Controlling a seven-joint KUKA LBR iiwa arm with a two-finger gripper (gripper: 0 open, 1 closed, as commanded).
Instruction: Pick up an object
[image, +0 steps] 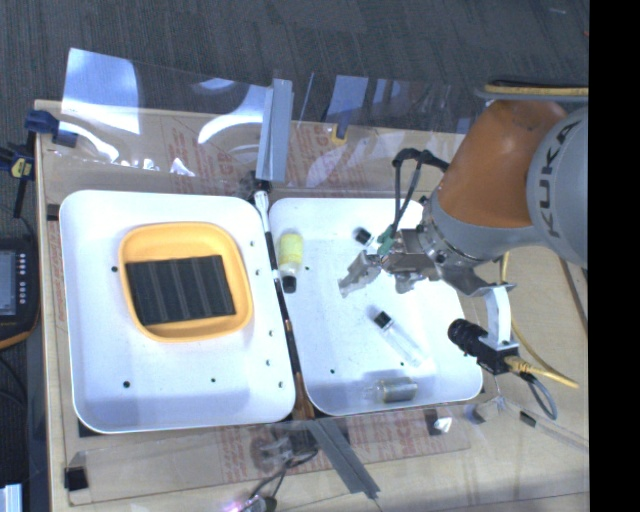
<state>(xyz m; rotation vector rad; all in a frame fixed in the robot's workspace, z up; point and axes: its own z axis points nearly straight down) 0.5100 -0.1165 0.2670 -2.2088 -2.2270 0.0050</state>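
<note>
The wooden tabletop (160, 450) carries two shallow white bins side by side. The left bin (90, 380) holds a yellow tray (180, 245) with a dark ribbed insert (182, 289) lying inside it, taking up most of the bin's middle. The right bin (330, 370) sits just beside it, their edges meeting along the centre.

The grey arm (510, 190), with its orange band, reaches in from the right and hangs over the upper right part of the right bin. Its claw (362, 272) points left and down toward the bin floor; nothing is visible between its tips, and whether it is released or clenched cannot be told from this angle.

Several small objects lie in the right bin. A pale yellow cylinder (290, 248) rests near the bin's left wall. A clear tube with a dark cap (397, 336) lies diagonally below the claw, apart from it. A grey, roundish container (393, 389) lies near the bin's front wall. A small dark piece (361, 236) sits just above the claw.
</note>
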